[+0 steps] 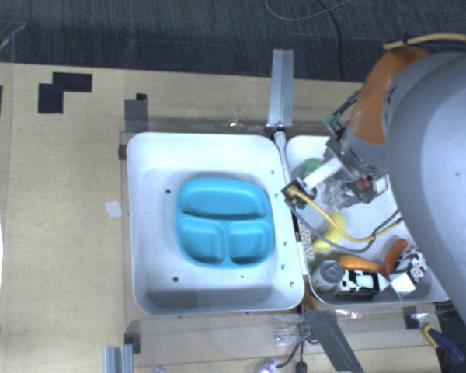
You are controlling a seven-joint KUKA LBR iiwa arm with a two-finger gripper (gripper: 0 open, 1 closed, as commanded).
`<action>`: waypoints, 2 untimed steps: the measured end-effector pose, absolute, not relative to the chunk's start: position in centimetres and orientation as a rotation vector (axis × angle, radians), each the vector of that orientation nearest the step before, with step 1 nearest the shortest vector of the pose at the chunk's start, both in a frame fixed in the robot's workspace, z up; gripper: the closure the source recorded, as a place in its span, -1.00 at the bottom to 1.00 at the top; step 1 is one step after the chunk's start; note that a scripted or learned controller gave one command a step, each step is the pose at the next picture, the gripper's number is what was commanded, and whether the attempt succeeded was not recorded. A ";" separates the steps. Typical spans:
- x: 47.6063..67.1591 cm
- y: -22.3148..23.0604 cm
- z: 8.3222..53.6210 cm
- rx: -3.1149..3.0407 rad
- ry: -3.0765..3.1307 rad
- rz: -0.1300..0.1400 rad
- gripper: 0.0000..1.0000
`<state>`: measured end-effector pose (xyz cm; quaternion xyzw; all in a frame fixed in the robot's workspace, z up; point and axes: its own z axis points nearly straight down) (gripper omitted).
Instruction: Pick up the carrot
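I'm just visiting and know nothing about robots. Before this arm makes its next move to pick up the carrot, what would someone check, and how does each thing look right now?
1. Carrot located: ok. An orange carrot lies near the front of the right bin.
2. Gripper over the correct bin: ok. The gripper is above the right bin.
3. Gripper lined up with the carrot: not ok. It sits farther back than the carrot.
4. Carrot free to grasp: not ok. A black-and-white toy and a round can crowd it.
5. Gripper ready to grasp: cannot tell.
6. Left bin uninvolved: ok. The blue tray lies there, apart from the arm.
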<state>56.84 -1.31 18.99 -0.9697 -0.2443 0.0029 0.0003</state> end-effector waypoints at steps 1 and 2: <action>51.5 -1.9 22.2 -3.077 -0.631 0.002 1.00; 48.9 -4.4 23.0 -3.124 -0.329 0.003 1.00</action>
